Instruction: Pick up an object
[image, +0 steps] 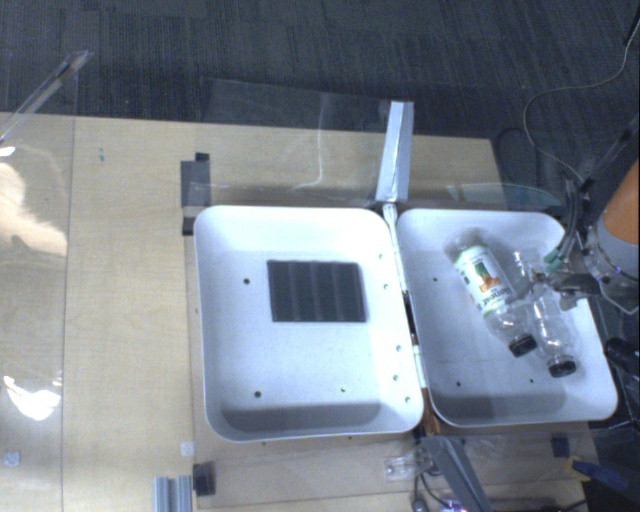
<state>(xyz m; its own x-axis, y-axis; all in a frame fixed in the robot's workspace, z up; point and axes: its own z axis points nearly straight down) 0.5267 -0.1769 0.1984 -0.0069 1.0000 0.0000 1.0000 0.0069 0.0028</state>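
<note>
A small bottle (481, 276) with a white, green and orange label lies tilted in the right bin (450, 390), in its upper middle. My gripper (541, 357) hangs over that bin just below and to the right of the bottle. Its two dark-tipped fingers (521, 346) stand apart with bare bin floor between them, so it is open and holds nothing. The upper part of the fingers lies close against the bottle's lower end; I cannot tell whether they touch. The grey arm with its orange band (622, 215) comes in from the right edge.
The left bin (230, 390) has a dark ribbed rectangle (316, 291) on its floor. A metal divider post (394, 150) stands behind the seam between the bins. Cables run at the far right of the wooden bench.
</note>
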